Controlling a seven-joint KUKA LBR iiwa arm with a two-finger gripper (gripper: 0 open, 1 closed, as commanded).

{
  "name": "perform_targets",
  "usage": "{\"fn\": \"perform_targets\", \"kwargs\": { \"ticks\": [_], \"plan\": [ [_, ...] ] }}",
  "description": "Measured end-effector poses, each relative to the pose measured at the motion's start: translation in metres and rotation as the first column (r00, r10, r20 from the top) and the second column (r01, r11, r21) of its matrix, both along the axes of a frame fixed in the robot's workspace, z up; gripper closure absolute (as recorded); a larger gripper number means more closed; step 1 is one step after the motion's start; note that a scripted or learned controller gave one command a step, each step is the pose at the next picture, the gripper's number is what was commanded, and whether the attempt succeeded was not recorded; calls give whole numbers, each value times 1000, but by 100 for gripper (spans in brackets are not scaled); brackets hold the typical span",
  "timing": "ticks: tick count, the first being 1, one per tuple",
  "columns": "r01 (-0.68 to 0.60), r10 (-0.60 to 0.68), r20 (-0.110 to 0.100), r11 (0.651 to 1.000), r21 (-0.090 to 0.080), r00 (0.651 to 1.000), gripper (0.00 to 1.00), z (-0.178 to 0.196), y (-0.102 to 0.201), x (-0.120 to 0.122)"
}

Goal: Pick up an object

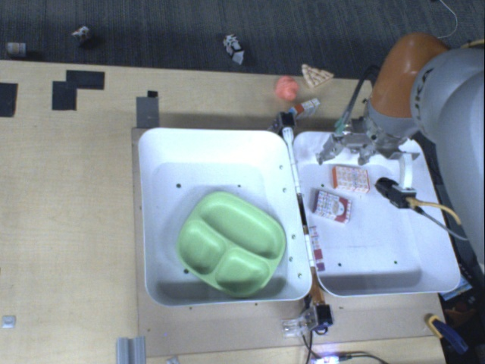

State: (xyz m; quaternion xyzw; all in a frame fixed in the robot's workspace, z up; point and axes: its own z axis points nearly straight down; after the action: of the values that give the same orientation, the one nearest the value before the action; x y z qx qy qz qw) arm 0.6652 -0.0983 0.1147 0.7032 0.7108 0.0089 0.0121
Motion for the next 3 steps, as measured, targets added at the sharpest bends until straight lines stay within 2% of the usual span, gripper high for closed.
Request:
{"fn": "perform_targets", "kwargs": {
  "ticks": [1,2,3],
  "plan": [
    [5,-6,-7,1000,-3,1000,0,-22,7,-16],
    [4,-4,-1,1000,-4,1000,100,-10,7,-14],
    [5,-5,-2,1000,-3,1000,0,-10,7,-14]
  ]
}}
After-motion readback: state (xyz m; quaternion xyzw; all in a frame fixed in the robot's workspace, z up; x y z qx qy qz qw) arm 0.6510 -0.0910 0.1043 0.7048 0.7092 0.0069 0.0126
